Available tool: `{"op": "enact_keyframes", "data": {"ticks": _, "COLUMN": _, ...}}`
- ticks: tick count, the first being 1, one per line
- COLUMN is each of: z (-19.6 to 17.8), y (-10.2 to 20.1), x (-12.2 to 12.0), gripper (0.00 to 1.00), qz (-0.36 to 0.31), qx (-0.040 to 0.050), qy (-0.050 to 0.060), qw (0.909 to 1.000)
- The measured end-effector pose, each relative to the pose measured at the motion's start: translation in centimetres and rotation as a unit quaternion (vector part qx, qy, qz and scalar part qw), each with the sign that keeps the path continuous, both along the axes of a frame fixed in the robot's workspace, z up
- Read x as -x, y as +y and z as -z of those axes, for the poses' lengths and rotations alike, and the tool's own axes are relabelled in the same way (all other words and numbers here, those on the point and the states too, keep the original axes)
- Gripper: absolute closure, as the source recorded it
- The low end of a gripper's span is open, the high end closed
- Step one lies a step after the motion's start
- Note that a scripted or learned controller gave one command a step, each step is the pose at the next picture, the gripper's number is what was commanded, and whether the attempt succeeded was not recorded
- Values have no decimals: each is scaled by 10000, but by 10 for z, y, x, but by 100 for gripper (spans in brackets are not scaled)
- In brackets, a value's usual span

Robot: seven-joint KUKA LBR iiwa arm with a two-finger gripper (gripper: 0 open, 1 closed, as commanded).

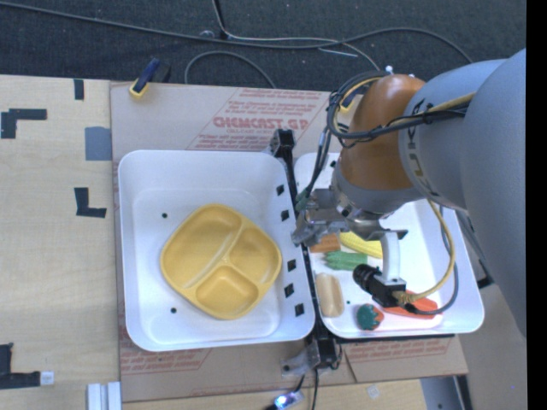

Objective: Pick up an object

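My gripper [318,231] hangs low over the left side of the right bin [466,310], close to the wall between the two bins. Just below it lie a small orange piece [325,246], a yellow banana-like toy [362,246] and a green pod-like toy [340,261]. The arm's orange band and wrist cover the bin's back part. Nearer the front lie a tan bun-like toy [329,295], a round green and red toy [369,316] and an orange carrot-like toy [416,307]. I see nothing lifted off the bin floor.
A yellow divided plate [222,260] lies in the middle of the left bin [137,178]. Black clips [283,143] run along the wall between the bins. Cables cross the dark floor behind the bench, and a yellow and blue tool [144,79] lies at the back left.
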State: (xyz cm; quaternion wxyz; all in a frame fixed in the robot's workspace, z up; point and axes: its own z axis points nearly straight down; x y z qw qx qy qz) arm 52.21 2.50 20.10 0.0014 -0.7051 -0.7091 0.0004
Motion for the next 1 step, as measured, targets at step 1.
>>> {"op": "enact_keyframes", "data": {"ticks": 1, "z": 1, "y": 48, "x": -20, "gripper": 100, "qz": -4, "qx": 2, "qy": -7, "qw": 10000}}
